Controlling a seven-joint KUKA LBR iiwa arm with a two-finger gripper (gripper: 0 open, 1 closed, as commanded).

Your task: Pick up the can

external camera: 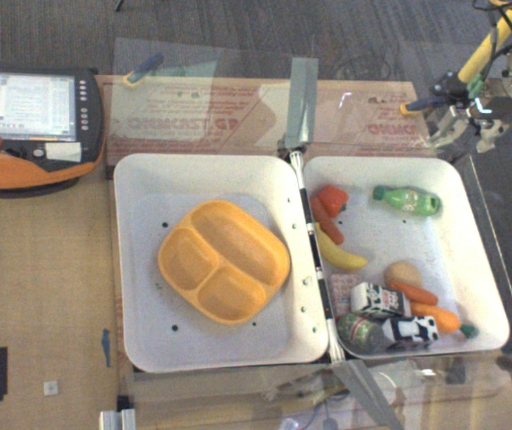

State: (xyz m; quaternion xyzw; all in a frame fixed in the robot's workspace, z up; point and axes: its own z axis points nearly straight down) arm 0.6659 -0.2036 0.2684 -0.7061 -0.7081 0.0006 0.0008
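The can (pixel 361 331) lay on its side at about seven o'clock in the right bin (pixel 480 240), touching a black-and-white carton (pixel 379 298) above it and another cow-patterned pack (pixel 412 329) just beside it at three o'clock; its label was too blurred to read. Two carrots (pixel 426 305) lay at the pack's two o'clock, partly overlapping a tan rounded thing (pixel 402 274). A banana (pixel 338 253) and red pepper (pixel 329 201) hugged the bin's nine-to-eleven o'clock wall, a green bottle (pixel 408 201) lay at twelve. The gripper (pixel 457 119) hung outside the bin beyond its one o'clock corner, well apart from the can; whether it was open or closed I could not tell. The arm was cut off by the frame. An orange divided tray (pixel 225 260) sat in the left bin (pixel 140 267).
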